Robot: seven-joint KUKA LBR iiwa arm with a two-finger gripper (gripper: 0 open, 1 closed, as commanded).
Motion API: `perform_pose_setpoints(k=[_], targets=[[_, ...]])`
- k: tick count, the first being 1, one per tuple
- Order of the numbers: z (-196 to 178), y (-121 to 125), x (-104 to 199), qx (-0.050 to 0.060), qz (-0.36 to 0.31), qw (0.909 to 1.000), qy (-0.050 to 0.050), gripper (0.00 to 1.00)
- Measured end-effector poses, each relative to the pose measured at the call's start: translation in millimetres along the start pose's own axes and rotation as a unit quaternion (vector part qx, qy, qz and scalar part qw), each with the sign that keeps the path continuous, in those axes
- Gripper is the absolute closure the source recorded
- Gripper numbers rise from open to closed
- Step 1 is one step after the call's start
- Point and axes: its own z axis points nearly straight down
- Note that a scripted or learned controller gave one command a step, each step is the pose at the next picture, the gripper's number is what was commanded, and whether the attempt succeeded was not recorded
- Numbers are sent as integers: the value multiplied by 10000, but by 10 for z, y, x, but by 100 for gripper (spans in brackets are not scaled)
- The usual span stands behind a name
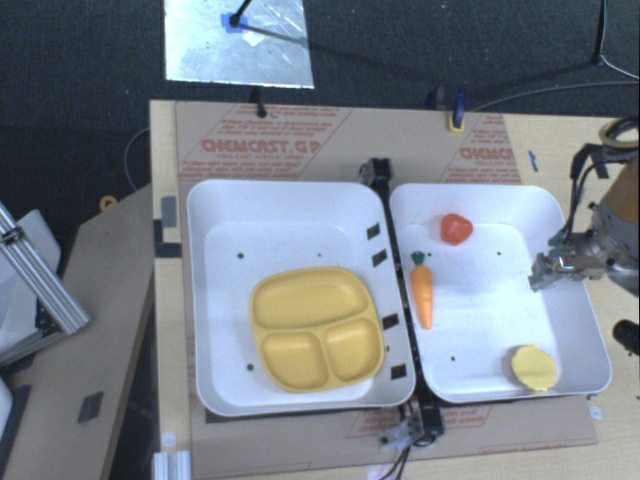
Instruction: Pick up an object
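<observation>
Smooth white plastic bins (300, 200); glossy yellow plastic tray (316, 326); matt cardboard sheet (262, 144); crinkled foil (238, 30).

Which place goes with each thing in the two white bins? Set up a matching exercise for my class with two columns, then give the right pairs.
Things:
1. divided yellow plate
2. carrot
3. tomato
4. round yellow piece

Places:
A. right bin, far part
B. right bin, near right corner
C. left bin
D. right bin, along its left wall

Pairs: 1-C, 2-D, 3-A, 4-B
</observation>
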Motion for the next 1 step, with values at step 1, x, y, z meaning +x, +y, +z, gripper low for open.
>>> perform_pose_setpoints(k=[1], targets=[[-499,96,-64,-4,-5,10000,-1,100]])
